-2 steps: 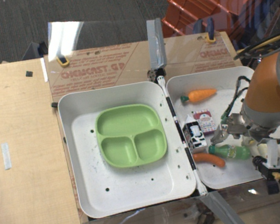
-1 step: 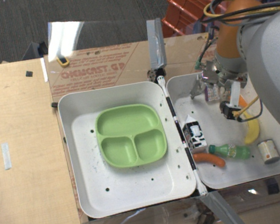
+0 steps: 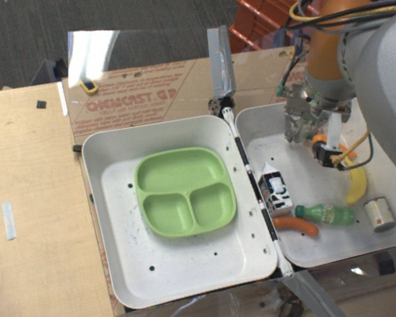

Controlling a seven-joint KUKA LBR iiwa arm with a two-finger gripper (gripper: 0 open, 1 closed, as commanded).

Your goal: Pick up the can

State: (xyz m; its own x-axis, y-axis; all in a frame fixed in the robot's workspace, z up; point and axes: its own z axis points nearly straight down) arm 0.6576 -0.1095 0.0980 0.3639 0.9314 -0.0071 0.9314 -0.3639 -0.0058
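1. Two shallow white bins sit side by side on a wooden bench, seen from above at a slant.
2. The left bin (image 3: 125, 281) holds a green divided plate (image 3: 185, 191) near its centre, lying flat.
3. The right bin (image 3: 309, 252) holds several small things, mostly along its near edge.
4. The can (image 3: 378, 214), small and pale, lies on its side in the near right corner of the right bin.
5. A banana (image 3: 356, 185) lies just beyond the can, towards the right edge.
6. A green bottle (image 3: 328, 214) lies on its side near the near edge, left of the can and apart from it.
7. An orange carrot (image 3: 296, 225) lies just left of the bottle, by the near left corner.
8. A small black-and-white carton (image 3: 275, 190) rests against the left edge of the right bin.
9. The grey arm (image 3: 382, 83) reaches in from the right; its gripper (image 3: 305, 130) hangs over the far part of the right bin, well apart from the can.
10. Whether the gripper is wide or narrow cannot be told; nothing is seen held in it.
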